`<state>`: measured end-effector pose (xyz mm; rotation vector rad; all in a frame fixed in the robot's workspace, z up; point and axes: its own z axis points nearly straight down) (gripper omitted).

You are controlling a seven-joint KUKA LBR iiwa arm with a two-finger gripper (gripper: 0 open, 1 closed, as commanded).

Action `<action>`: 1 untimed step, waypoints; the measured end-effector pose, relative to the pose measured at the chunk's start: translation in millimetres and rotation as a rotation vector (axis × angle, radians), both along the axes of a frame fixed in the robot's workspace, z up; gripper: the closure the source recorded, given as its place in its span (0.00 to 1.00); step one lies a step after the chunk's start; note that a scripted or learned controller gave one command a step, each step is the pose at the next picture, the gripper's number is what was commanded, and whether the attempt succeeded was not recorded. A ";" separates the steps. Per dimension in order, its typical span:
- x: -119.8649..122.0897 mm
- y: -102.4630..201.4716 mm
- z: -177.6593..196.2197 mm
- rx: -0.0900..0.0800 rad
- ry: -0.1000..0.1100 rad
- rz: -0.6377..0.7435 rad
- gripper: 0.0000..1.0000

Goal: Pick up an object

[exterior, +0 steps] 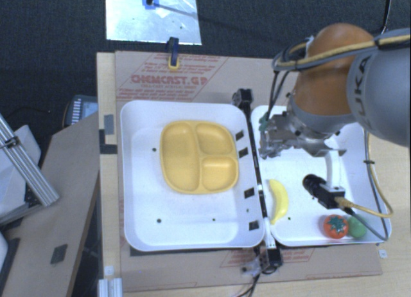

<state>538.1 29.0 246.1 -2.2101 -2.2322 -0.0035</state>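
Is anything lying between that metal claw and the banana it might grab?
Nothing visible does. The gripper hangs over the right bin, and bare white floor separates it from the banana below it in the view.

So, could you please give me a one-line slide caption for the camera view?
KUKA arm's pincer poised over the right bin holding a banana and tomato; yellow divided plate in the left bin.

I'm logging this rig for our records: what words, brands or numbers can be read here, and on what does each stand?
"CHEMCAST G P": red print on the brown board under the bins; the last letters are unsure.
"KU": dark letters on the grey arm, cut off at the picture's edge.
Fainter red print on the board's front edge is too small to read.
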 end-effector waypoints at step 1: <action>-12.1 49.0 -14.2 0.000 0.001 0.000 1.00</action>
